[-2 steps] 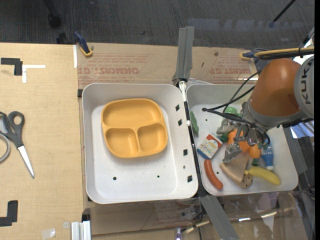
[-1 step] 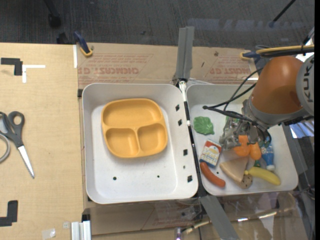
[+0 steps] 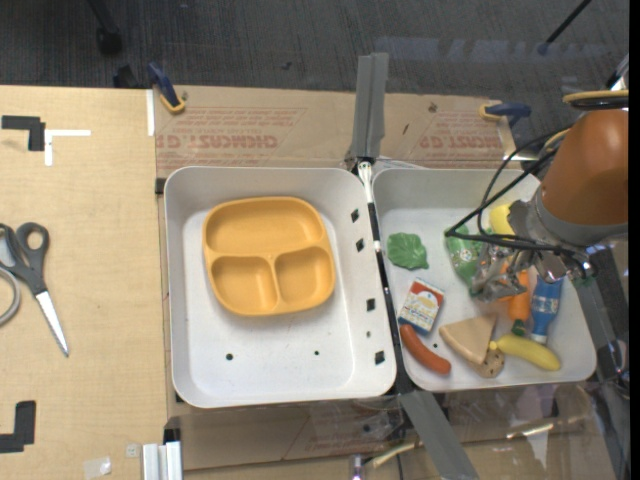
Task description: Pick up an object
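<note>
Holding a divided orange plate (image 3: 268, 254), the left bin (image 3: 190, 368) adjoins the right bin (image 3: 400, 190), which contains toy food. The gripper (image 3: 500, 276) hangs low over a green-printed bag (image 3: 464, 256), beside a blue bottle (image 3: 545, 306); its finger state cannot be told.

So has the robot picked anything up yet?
Not that I can see. Done: the arm has reached into the right bin. In hand: its claw is down among the toys, next to the blue bottle. Left: lifting one out. The banana, hot dog and green toy lie untouched.
</note>
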Robot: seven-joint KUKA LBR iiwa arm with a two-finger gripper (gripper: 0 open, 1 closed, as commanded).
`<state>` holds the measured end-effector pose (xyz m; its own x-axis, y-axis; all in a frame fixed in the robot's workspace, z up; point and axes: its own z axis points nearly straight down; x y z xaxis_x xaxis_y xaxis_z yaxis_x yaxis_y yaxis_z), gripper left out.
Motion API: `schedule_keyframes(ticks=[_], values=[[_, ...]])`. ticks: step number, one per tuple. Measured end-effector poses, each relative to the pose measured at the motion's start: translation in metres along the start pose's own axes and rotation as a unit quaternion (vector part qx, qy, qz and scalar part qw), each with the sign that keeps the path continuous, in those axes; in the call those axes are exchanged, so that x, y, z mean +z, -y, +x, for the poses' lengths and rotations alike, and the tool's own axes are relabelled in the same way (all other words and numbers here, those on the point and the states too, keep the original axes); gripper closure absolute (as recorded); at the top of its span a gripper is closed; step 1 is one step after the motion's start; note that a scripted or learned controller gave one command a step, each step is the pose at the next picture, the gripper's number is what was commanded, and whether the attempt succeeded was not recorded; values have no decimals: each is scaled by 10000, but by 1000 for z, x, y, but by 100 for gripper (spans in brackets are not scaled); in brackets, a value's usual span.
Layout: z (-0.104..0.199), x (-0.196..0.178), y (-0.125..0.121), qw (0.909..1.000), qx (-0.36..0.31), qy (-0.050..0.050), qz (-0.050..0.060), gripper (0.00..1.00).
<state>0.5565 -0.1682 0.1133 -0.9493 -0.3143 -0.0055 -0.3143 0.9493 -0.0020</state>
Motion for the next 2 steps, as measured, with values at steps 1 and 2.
schedule_keyframes(ticks=[1,2], values=[[0,0,0,10000,2,0,-2,0],[-29,20,3,9996,289,6,-3,0]])
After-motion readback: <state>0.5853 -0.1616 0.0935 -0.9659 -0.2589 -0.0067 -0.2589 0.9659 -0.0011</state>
